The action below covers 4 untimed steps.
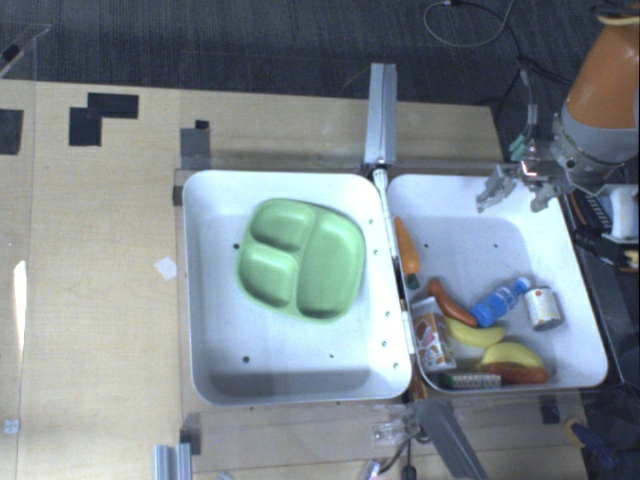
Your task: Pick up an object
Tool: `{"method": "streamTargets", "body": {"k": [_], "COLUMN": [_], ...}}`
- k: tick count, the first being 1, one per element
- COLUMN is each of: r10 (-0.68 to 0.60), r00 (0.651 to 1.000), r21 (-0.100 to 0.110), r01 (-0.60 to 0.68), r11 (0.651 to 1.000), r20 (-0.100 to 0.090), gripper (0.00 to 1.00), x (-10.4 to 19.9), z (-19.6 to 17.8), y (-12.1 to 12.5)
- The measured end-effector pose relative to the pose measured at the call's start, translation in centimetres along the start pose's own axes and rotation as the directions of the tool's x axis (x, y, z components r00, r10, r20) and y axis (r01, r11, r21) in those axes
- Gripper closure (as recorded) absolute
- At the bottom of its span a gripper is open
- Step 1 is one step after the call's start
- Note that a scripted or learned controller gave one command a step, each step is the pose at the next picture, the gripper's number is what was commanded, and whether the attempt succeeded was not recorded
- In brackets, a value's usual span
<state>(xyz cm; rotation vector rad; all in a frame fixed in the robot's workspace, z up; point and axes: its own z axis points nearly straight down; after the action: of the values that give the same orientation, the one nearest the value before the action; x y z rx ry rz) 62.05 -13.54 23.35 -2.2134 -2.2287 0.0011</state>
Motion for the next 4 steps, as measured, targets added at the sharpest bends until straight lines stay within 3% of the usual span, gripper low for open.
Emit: {"method": "streamTargets", "body": {"k": [1, 2, 3, 4], "r10": [-0.108, -0.208, -0.120, -0.255], "r00": [0.994, 0.978, 0.993, 0.967], "r21": [-0.003, -0.016, -0.010, -0.019], "r01": [0.108, 0.208, 0.120, 0.255], "r11": [0.994, 0.978, 0.993, 0.967], "r20": [0.000, 0.006, 0.002, 0.009], "gripper": [0.00, 0.00, 0.00, 0.00], "x": [-2.5, -4.0, -3.8, -2.5], "z": [14.0, 14.5, 14.5, 14.4], "y": [-3.2, -7.1, -6.5, -10.7]}}
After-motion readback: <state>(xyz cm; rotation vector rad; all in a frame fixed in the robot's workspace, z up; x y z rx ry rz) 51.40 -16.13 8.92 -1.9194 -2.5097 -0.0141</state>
